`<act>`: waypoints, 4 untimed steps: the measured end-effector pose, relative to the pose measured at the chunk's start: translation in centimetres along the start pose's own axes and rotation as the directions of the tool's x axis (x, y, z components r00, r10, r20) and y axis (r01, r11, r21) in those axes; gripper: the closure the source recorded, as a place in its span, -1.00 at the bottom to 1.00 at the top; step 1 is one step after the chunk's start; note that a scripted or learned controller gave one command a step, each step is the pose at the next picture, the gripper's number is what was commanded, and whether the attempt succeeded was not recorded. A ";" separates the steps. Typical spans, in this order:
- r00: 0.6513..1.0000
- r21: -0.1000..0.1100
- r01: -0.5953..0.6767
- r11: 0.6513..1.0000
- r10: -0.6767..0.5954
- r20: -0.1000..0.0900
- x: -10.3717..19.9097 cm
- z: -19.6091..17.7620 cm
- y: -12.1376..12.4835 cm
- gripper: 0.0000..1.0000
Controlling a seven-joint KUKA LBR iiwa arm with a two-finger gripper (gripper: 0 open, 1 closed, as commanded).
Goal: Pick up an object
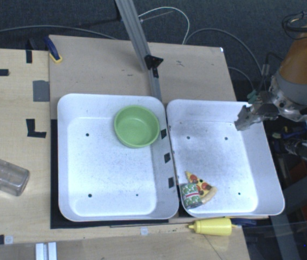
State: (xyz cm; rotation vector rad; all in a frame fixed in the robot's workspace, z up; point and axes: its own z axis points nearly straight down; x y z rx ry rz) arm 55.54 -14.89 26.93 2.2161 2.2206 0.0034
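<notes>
The left bin (72,161) holds a round green bowl (137,126), smooth and shallow, near its far edge. The right bin (250,161) holds a flat pizza-slice toy (197,189) in its near left corner. Both bins are white and speckled. A yellow bottle (214,227) lies on the table (104,64) just before the right bin. The hand (246,118) hangs over the right bin's far right rim; how far open it is, I cannot tell.
</notes>
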 end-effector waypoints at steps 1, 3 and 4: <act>1.000 0.006 0.005 1.000 -0.005 -0.003 6.0 0.6 -0.5 1.00; 1.000 0.008 0.001 1.000 -0.001 -0.001 17.1 3.3 -0.3 1.00; 1.000 0.008 0.006 1.000 -0.006 -0.003 23.2 3.7 -0.5 1.00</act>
